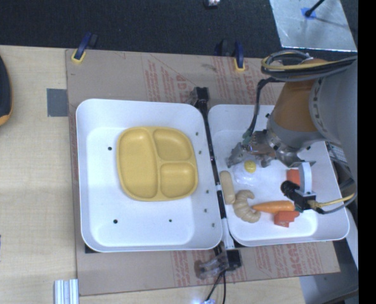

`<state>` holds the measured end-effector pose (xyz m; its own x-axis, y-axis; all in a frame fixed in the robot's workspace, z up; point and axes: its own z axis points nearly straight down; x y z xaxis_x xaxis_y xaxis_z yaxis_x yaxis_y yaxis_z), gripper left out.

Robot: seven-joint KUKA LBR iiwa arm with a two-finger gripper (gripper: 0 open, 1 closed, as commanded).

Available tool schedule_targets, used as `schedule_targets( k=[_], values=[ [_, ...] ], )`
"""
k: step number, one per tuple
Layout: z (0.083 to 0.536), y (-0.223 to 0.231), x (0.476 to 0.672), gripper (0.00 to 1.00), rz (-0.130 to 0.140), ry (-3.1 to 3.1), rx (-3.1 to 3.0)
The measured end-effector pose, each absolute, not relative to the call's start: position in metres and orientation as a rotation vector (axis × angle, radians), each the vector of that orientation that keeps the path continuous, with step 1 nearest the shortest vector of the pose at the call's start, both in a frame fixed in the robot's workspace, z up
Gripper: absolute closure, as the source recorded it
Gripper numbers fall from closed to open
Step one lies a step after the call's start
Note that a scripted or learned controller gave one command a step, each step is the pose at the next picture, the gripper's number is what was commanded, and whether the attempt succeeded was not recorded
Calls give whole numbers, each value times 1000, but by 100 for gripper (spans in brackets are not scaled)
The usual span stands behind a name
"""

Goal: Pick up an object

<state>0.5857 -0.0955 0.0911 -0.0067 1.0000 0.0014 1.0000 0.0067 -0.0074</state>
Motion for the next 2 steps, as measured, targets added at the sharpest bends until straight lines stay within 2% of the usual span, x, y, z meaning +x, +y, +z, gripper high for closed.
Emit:
schedule_targets(
  k=[1, 2],
  values=[
    [103, -98, 588, 100, 5, -2229, -2212],
    [135, -134, 522, 100, 7, -2216, -2221]
  ],
)
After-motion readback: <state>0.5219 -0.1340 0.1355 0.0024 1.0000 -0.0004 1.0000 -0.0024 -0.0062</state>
